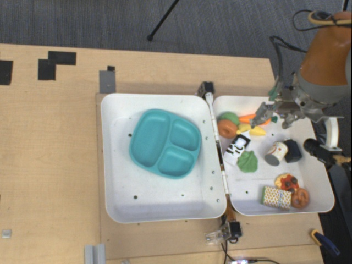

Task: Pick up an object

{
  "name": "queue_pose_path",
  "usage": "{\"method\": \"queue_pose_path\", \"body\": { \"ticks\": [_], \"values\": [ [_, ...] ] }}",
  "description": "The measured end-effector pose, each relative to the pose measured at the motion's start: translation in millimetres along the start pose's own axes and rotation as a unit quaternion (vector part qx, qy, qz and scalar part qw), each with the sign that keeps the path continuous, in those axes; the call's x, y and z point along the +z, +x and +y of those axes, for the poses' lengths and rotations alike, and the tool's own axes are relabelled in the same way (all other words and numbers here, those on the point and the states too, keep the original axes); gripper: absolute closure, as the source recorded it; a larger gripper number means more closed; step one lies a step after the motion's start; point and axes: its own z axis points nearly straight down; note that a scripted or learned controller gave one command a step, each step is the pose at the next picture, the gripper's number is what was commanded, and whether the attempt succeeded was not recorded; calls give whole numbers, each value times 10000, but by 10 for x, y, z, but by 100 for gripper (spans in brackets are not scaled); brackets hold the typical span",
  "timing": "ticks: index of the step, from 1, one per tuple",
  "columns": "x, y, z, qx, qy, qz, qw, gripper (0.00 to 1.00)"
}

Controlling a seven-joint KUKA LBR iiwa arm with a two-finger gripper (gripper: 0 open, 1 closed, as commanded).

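A: Above the far part of the right bin (324,199), the gripper (269,112) is seen poised over a cluster of small toy foods; whether its fingers are parted or closed cannot be told at this size. Which object is best placed to be taken?

B: Nearest the gripper, a yellow piece (257,130) and an orange carrot-like stick (248,117) are found, with an orange ball (226,128) and a green round piece (229,116) just to their left. All are judged light, stiff and smooth, so slipping may be expected; the ball should be gripped across its widest part.

A: And nearer the viewer?

B: A green leaf-shaped piece (248,161), a black-and-white card (237,145), a pale cylinder (276,153) beside a dark object (291,150), and a patterned block (276,197) touching reddish round pieces (294,190) are shown. The leaf is judged soft and flat, hard to pinch.

A: Is any writing legible?

B: None can be read; the card's marks are too small. A teal divided plate (165,142) is held in the left bin (118,202)
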Motion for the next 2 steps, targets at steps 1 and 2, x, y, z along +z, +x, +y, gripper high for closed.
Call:
{"method": "queue_pose_path", "body": {
  "ticks": [1, 2],
  "values": [
    [814, -502, -38, 20, 20, -4, 10000, 0],
    [1496, -790, -238, -7, -38, -1, 10000, 0]
  ]
}}
